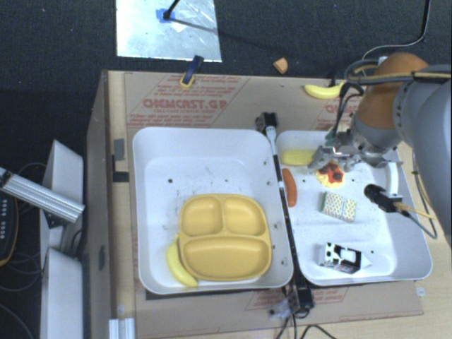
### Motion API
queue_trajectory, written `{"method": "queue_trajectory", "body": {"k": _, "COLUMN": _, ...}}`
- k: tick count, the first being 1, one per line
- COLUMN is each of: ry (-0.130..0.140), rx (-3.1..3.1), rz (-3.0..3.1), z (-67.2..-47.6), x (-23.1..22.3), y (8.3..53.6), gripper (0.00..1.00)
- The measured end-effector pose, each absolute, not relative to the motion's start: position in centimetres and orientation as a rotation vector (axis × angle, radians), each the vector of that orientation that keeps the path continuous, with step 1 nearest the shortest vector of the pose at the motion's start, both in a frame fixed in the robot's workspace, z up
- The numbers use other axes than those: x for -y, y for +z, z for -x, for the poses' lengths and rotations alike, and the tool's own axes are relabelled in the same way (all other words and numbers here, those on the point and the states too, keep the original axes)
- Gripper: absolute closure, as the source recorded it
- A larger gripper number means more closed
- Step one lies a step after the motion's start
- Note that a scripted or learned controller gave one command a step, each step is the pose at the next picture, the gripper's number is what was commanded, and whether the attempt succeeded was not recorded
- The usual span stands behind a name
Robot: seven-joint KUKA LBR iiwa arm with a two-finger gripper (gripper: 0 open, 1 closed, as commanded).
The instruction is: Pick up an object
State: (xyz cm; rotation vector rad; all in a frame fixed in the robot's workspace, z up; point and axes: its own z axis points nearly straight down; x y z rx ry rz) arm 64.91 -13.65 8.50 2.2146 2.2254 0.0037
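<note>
Even, fairly bright overhead light falls on the 2 white bins (212, 147), which look slightly washed out with little surface detail. Shadows are soft and short. A metallic sheet (169, 20) at the top shows patchy glare. The dark floor (49, 62) stays dim. The whole frame is mildly soft and grainy.

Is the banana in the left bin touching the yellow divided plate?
Touching: the camera view shows the banana tucked against the yellow divided plate, at its lower-left edge, with no gap.
</note>
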Motion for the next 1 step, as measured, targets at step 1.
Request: {"method": "queue_trajectory", "body": {"k": 1, "ry": 0.0, "rx": -2.225, "rz": -2.216, "z": -63.88, "x": 12.86, "y": 8.45, "gripper": 0.0}}
